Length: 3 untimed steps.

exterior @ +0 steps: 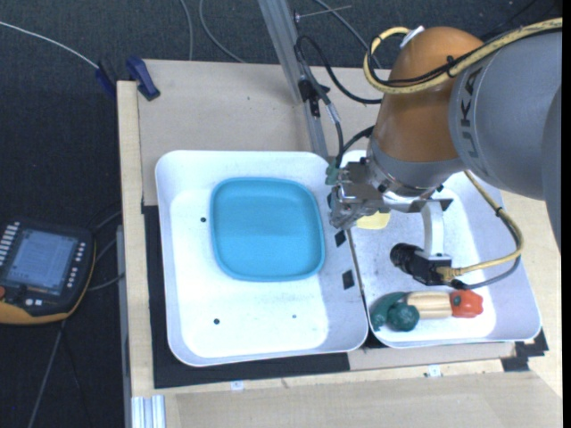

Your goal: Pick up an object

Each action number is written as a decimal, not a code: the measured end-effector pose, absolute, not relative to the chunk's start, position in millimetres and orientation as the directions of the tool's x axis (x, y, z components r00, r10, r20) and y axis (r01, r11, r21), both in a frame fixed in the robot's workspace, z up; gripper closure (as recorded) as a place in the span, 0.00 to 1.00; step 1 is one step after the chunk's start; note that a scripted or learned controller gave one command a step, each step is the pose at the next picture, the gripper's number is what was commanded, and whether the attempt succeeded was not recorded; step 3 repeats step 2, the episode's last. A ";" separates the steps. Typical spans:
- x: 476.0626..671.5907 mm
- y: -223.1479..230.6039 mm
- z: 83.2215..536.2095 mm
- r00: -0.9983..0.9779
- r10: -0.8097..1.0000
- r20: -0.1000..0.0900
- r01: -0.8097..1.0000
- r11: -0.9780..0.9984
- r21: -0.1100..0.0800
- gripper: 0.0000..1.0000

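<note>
My gripper hangs over the divide between the two bins, at the right edge of the left bin. A blue square plate lies in the middle of the left bin, just left of the gripper. In the right bin, along the front wall, lie a green lump, a wooden cylinder and a red piece in a row. A pale yellow object peeks out beside the gripper, partly hidden by the wrist. Nothing shows between the fingers.
A slanted metal pole rises behind the bins. A blue clamp sits at the bench's back left corner. A control pendant lies on the floor to the left. Two small black bits lie by the divide.
</note>
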<state>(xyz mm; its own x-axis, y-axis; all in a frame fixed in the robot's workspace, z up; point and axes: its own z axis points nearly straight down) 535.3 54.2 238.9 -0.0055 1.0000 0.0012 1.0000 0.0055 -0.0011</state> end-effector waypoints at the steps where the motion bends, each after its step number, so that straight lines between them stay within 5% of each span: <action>1: 537.3 96.6 237.2 -0.004 1.000 0.001 1.000 0.004 0.000 1.00; 2: 537.6 94.5 237.4 0.000 1.000 0.000 1.000 0.000 0.000 0.00; 3: 537.6 94.5 237.4 0.000 1.000 0.000 1.000 0.000 0.000 0.00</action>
